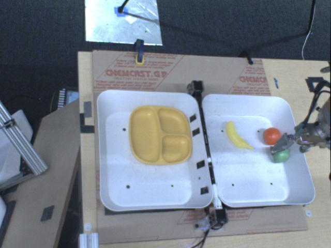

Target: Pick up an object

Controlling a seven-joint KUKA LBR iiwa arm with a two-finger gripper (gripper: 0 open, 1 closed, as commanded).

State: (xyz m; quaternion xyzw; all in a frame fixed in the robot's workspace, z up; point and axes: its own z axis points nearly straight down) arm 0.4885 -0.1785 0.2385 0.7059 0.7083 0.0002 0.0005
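The gripper point(287, 143) reaches for the green object point(281, 156) beside the tomato point(272, 136); its opening I cannot tell. Next: close, lift.

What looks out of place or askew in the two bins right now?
Nothing stands out. The yellow divided plate lies flat in the left bin. The banana, orange-red ball and green object sit in the right bin, unspilled. The pincer is at the green object; contact is unclear.

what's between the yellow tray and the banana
In the camera view, the black divider where the two bins meet lies between the tray and the banana, plus bare white bin floor.
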